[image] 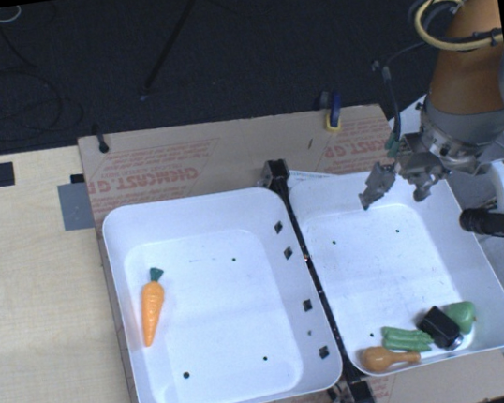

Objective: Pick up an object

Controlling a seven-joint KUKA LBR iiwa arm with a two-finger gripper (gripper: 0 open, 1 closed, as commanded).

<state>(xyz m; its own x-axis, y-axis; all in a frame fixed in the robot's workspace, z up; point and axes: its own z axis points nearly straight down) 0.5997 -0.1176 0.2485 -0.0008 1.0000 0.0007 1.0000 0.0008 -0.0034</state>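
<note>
Camera view: gripper (399, 180) hangs over the right bin's (492, 276) 1 o'clock corner, fingers look spread, nothing between them. Reach step. Nearest targets, green pepper (407, 338), black block (440, 326) and yellow gourd (387, 357), cluster at 5 o'clock; carrot (151, 305) sits in the left bin (188, 214). Next: travel there, descend.

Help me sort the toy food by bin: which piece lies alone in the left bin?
The orange carrot, with its green top. It lies by itself near the left bin's left wall; the other pieces cluster in the right bin's near corner.
</note>
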